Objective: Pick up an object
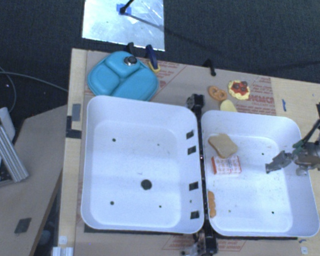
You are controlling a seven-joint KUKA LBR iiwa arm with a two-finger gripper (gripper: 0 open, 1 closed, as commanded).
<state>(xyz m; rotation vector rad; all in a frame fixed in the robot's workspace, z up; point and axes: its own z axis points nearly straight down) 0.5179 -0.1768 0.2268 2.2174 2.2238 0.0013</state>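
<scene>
Red-and-white packet (226, 165) in right bin (286, 223), gripper (286, 162) just right, apart, state unclear

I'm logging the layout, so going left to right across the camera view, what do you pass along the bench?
Blue sectioned plate → left bin → bread slice → red and white packet → tool, over the right bin. The small toy foods behind the bins overlap these in order, so I've skipped them.
</scene>
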